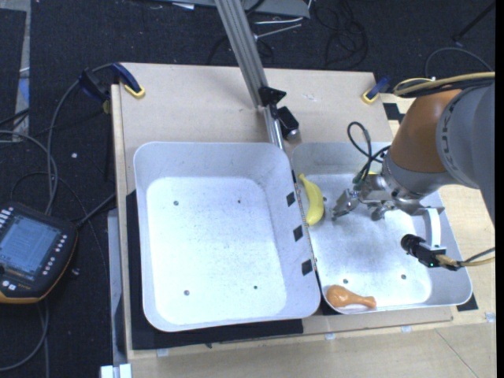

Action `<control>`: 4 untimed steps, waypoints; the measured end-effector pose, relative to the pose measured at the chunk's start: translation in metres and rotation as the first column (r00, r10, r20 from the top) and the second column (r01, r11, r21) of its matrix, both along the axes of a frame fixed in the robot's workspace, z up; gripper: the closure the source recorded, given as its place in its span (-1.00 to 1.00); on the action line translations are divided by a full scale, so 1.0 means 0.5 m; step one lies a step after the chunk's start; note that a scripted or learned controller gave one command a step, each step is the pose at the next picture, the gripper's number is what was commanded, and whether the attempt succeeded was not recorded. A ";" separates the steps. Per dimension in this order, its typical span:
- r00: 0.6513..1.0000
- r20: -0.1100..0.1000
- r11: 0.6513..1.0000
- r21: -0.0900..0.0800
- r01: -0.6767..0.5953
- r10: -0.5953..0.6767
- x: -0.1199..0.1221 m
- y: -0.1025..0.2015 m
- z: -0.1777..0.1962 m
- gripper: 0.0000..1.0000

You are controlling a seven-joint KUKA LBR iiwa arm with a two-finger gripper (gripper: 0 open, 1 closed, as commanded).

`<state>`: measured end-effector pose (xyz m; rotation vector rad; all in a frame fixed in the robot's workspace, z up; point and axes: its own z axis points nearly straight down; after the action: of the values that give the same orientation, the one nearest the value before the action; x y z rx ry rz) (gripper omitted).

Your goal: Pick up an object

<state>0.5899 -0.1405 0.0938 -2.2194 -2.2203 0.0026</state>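
A yellow banana (313, 201) lies in the right bin (394, 278), close against its left wall. An orange pear-shaped toy (350, 298) rests near that bin's front edge. My gripper (343, 205) hangs low over the right bin, just to the right of the banana and pointing toward it. Nothing shows in its grasp. The grey arm with its orange band (417, 136) reaches in from the right, and cables trail over the wrist.
The left bin (157, 164) sits beside the right one, their walls meeting in the middle. A slanted metal pole (248, 53) ends in a black bracket (285, 120) at the bins' back junction. Clamps (130, 81) grip the bench corners.
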 end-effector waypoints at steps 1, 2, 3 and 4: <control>1.000 0.003 1.000 0.000 0.000 0.000 0.001 -0.001 0.024 1.00; 1.000 0.007 1.000 -0.001 0.000 0.000 -0.005 0.010 0.113 1.00; 1.000 0.006 1.000 -0.001 0.000 0.000 -0.010 0.024 0.204 1.00; 1.000 0.007 1.000 -0.001 0.000 0.000 -0.008 0.024 0.309 1.00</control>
<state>0.5858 -0.1284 0.2481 -2.2234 -2.2248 -0.0045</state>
